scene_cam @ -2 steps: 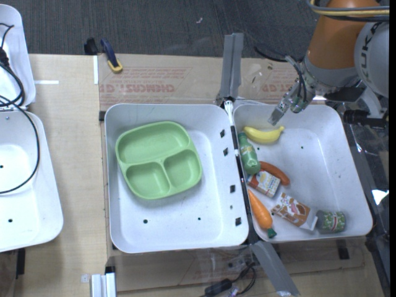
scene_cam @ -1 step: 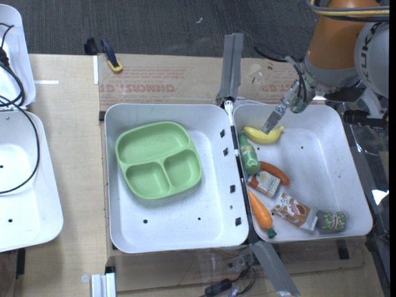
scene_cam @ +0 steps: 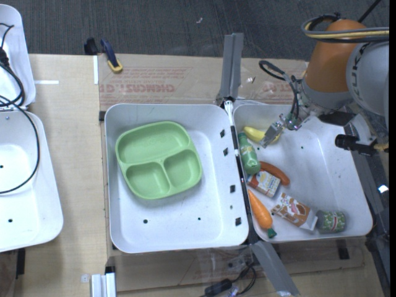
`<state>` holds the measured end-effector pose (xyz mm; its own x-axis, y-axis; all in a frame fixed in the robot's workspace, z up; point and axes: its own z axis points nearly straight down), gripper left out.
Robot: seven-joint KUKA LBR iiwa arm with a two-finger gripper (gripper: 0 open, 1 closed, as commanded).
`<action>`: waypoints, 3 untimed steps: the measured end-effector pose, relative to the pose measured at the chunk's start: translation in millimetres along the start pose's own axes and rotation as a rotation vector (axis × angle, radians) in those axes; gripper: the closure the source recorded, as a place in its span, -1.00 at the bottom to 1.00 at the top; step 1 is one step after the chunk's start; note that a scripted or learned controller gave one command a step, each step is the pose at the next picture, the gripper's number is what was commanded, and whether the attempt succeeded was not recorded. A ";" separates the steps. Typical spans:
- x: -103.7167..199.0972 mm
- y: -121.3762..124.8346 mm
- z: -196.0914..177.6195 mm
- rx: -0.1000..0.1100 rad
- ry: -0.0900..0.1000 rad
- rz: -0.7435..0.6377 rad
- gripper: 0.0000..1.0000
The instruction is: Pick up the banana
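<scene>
A: Step in hand?

B: The approach, closing toward the grasp. The gripper (scene_cam: 273, 134) sits low in the right bin (scene_cam: 334, 166), upper centre-right of the frame, right beside the banana (scene_cam: 253, 133).

A: Where exactly is the banana?

B: Upper left corner of the right bin, near the divider (scene_cam: 232, 73) between the two bins. It lies flat, its yellow body running left to right, with its right end reaching to the gripper's tip or passing under it. A green bottle (scene_cam: 249, 154) lies just below it, close, maybe touching.

A: Fingers?

B: Cannot tell. The tip is small and blurred at this slant; no reading on whether the fingers stand wide or narrow, or whether the banana sits between them. No hold claimed.

A: Other clutter?

B: A sausage (scene_cam: 276, 172), a small carton (scene_cam: 265, 183), a carrot (scene_cam: 260, 210), a snack packet (scene_cam: 291, 211) and a green can (scene_cam: 332, 221), all lower in the same bin. The left bin (scene_cam: 124, 221) carries a green divided plate (scene_cam: 159, 159).

A: What does the next move call for?

B: My judgement: centre the fingers across the banana's narrow width, then close and lift straight up. Corner wall and bottle crowd the spot, so there's little room for sideways error. A grip at the very end likely slips or tips the fruit.
</scene>
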<state>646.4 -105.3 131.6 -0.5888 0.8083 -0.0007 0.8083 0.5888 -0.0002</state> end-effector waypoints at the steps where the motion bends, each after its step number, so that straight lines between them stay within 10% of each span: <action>1: 27.2 -38.8 37.1 -0.004 -0.006 0.081 -1.00; 2: -4.7 1.1 40.0 0.003 0.000 -0.105 -1.00; 3: -5.9 0.5 29.6 0.004 -0.001 -0.104 1.00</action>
<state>650.3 -109.8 102.0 -0.6695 0.7428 -0.0011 0.7428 0.6695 -0.0043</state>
